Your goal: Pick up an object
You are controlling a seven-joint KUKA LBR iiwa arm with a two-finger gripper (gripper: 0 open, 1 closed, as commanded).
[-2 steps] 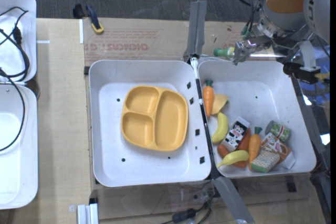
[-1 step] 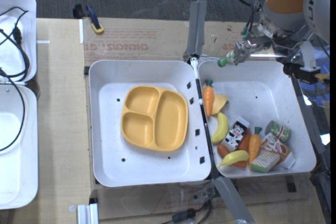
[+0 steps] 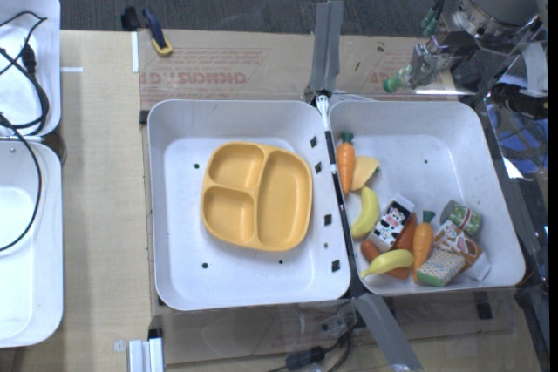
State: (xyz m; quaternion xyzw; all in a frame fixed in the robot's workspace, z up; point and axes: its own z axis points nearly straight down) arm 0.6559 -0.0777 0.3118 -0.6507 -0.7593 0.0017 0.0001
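Note:
The right bin holds several toy foods along its left and front sides. Among them are a carrot, a yellow wedge, a banana, a cow-print carton, a second carrot, a second banana, a green can and a small box. The left bin holds a yellow divided plate. My gripper hangs at the upper right, behind the right bin's back rim and over the cardboard, well away from the toys. Nothing is seen in it.
A grey post stands at the back where the two bins meet. A blue and yellow tool lies on the cardboard at the back left. White trays with black cables sit at the far left.

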